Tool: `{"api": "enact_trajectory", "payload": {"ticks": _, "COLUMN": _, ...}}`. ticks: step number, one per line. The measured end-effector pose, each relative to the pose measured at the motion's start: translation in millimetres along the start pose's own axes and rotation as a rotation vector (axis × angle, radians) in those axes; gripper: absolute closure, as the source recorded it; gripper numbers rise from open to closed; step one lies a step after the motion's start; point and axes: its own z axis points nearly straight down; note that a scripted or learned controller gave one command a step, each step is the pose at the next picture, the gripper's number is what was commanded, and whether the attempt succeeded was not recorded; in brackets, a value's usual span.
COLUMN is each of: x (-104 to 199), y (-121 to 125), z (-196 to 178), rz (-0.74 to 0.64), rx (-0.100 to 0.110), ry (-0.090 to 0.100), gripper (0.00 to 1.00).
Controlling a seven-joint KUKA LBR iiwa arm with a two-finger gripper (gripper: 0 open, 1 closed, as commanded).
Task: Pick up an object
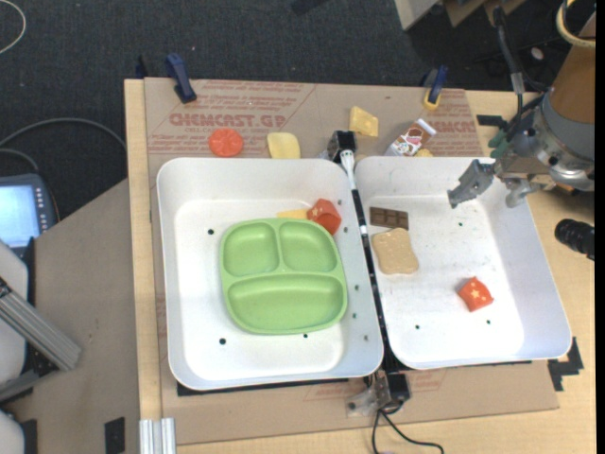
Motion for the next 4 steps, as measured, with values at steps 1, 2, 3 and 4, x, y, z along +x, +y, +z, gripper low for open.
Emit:
{"api": "enact_trajectory", "payload": {"ticks": 1, "x": -48.8, "y": -82.3, "z": 134.3, "rz": 0.009, "rx": 0.016, "ry": 0.003, "gripper": 0.00}}
{"api": "enact_trajectory", "payload": {"ticks": 2, "x": -39.9, "y": -54.4, "z": 193.8, "rz": -0.001, "rx": 0.002, "ry": 0.001, "gripper": 0.00}}
{"api": "enact_trajectory", "payload": {"ticks": 3, "x": -40.9, "y": -54.1, "z": 180.1, "rz": 0.001, "rx": -0.005, "ry": -0.003, "gripper": 1.00}}
{"api": "enact_trajectory", "payload": {"ticks": 4, "x": -40.9, "y": -54.3, "z": 180.7, "rz": 0.002, "rx": -0.004, "ry": -0.003, "gripper": 0.00}}
